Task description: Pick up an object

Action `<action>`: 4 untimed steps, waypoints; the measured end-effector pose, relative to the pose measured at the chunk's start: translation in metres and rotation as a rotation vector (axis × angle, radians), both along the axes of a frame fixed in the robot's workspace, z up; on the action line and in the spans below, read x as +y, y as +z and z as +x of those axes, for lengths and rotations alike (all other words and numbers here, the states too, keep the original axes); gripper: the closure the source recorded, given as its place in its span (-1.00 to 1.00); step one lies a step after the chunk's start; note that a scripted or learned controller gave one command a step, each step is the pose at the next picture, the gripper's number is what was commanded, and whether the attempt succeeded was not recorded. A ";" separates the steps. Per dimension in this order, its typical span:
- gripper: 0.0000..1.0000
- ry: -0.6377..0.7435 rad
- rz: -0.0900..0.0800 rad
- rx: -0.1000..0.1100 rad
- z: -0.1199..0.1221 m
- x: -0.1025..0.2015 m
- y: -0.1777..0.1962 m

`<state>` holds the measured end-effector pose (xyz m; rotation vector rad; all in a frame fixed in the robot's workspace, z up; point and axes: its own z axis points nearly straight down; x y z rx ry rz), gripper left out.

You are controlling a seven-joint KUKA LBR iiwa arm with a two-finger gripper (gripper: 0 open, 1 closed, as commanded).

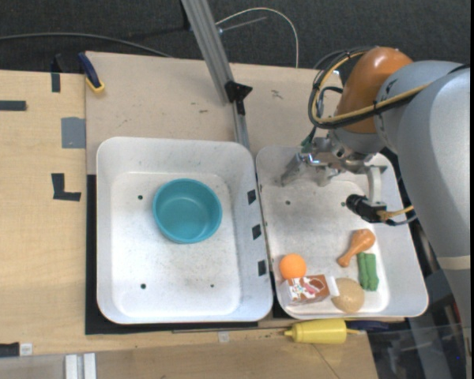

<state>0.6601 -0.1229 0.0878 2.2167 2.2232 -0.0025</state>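
Note:
My gripper [329, 186] hangs over the far end of the right bin [401, 290], below the orange wrist band. Its two fingers [289, 173] stand apart, open, with bare bin floor between them. Toward the near end of this bin lie an orange ball [293, 266], a tan drumstick [356, 246], a green piece [368, 272], a red and white packet [308, 288] and a beige round thing [347, 295]. All of them sit apart from the gripper, nearer the camera. A teal bowl [188, 210] rests in the left bin [114, 172].
A yellow bottle [320, 332] lies on the bench just outside the right bin's near rim. A grey pole [209, 34] slants down to the ridge between the bins. The arm's grey body covers the bench at the right.

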 end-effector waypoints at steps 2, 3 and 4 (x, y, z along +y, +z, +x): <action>1.00 0.000 0.002 -0.003 0.006 0.005 0.056; 1.00 -0.002 0.002 -0.004 -0.002 0.002 0.111; 1.00 0.000 0.001 -0.005 0.006 -0.005 0.166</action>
